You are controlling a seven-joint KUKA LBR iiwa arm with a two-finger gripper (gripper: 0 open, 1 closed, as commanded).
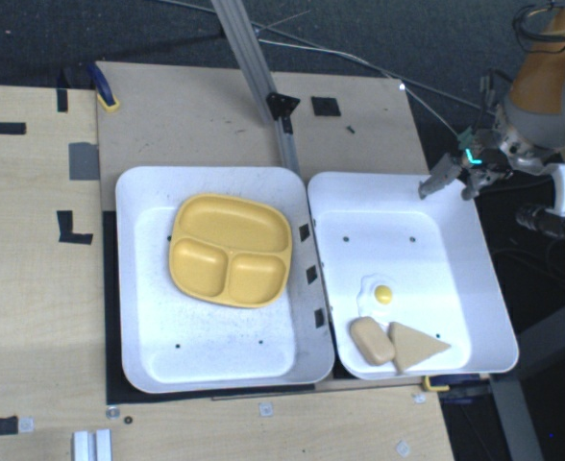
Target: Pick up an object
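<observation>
3 toy foods lie untouched at the right bin's 6 o'clock: fried egg, bread roll, tan wedge. The gripper hangs at 1 o'clock, fingers parted, holding nothing. Reach, grasp and lift all remain. The left bin holds a yellow divided plate.

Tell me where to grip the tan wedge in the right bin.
Grip the wedge from above, across its wide middle, probably with fingers on its upper and lower slanted edges. It lies flat, its left edge against the bread roll, its tip pointing right near the bin wall.
</observation>
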